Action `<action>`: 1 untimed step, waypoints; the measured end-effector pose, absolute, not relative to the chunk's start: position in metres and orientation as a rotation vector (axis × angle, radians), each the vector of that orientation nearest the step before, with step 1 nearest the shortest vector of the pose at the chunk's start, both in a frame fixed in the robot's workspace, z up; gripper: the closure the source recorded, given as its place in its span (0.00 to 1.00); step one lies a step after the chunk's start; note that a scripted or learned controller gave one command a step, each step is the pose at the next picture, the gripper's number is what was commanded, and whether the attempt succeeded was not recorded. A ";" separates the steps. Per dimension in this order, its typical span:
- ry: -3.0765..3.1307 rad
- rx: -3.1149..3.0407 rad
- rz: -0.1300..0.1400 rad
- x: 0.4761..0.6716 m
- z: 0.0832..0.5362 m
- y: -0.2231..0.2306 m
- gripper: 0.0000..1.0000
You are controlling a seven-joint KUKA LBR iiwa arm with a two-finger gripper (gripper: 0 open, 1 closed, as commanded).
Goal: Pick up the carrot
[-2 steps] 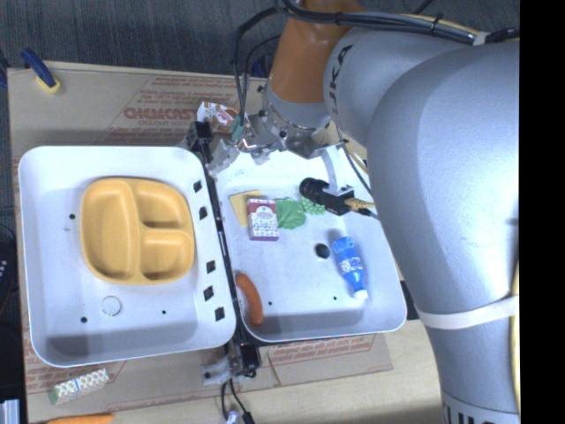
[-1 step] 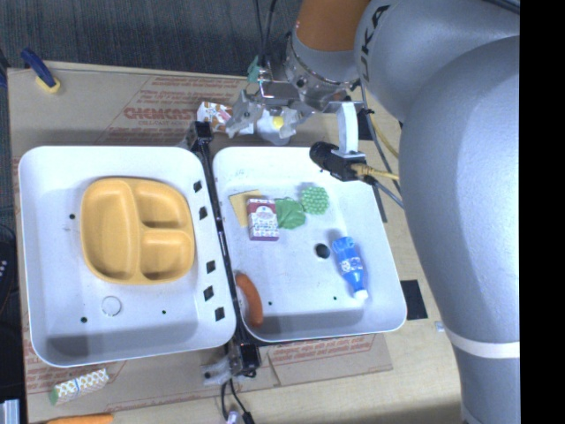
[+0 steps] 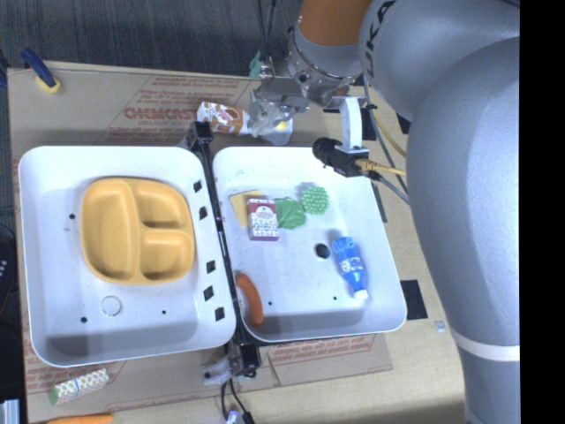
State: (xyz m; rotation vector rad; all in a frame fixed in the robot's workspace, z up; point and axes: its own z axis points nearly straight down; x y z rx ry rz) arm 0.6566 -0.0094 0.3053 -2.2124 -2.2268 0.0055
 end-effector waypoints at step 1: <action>-2.329 -2.104 0.004 0.642 0.259 -0.071 1.00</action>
